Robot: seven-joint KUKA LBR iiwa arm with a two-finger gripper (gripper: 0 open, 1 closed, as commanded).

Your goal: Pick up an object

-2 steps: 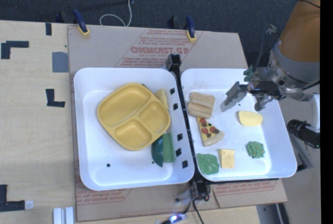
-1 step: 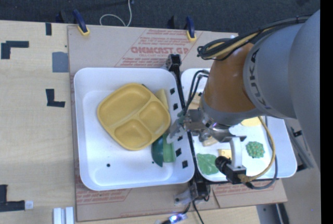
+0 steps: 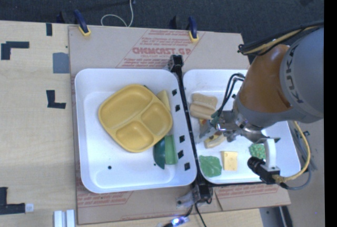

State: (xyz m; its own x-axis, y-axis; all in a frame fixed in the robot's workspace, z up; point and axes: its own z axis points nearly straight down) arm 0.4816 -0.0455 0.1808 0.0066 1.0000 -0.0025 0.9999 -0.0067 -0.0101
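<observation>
My gripper hangs low over the middle of the right bin, under the grey and orange arm. Just left of it lie two tan bread-like pieces, one behind the other. A small tan wedge lies directly below the gripper in the view. Nearer the front are a yellow cheese-like square, a green leafy piece and a small green lump. The arm hides much of the bin's right half.
The left bin holds a yellow divided plate, a pale yellow strip by its right edge and a dark green object at the front. A black divider runs between the bins. Cables trail at the right.
</observation>
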